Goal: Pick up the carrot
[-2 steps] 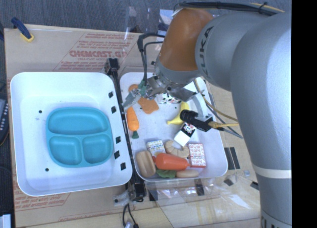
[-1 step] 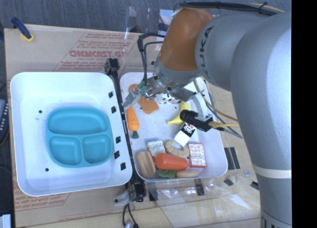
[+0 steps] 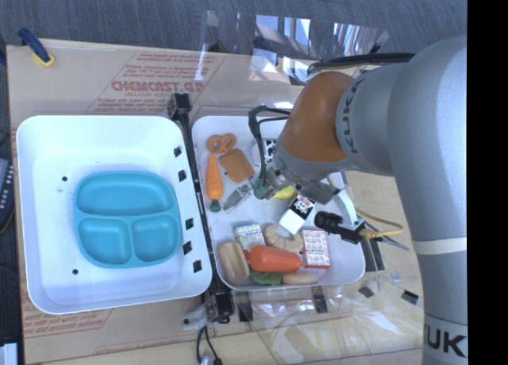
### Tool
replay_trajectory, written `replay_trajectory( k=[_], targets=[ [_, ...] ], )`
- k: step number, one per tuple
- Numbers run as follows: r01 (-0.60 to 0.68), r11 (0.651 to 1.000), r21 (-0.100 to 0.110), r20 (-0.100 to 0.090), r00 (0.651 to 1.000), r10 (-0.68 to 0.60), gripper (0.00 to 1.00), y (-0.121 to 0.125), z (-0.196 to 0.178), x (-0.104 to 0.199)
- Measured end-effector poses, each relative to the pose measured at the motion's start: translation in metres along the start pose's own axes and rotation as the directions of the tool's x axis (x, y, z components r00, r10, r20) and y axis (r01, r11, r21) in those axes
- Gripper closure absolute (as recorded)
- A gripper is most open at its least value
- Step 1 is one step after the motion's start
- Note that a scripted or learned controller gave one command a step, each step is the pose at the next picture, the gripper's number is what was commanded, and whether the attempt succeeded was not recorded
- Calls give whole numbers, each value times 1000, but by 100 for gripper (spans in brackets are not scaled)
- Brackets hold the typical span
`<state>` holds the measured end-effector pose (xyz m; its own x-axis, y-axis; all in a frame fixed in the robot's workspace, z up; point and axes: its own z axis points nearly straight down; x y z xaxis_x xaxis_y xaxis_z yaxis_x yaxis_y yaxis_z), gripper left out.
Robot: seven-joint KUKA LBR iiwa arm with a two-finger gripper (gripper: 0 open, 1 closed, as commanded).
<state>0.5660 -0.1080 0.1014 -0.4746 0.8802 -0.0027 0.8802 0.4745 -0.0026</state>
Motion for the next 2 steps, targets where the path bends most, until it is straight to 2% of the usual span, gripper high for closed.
replay_trajectory(
  k=[1, 2],
  targets=[
    [16, 1000, -3, -1, 1000, -16, 0, 78, 0, -31],
    [20, 1000, -4, -1, 1000, -20, 100, 79, -11, -31]
  ],
)
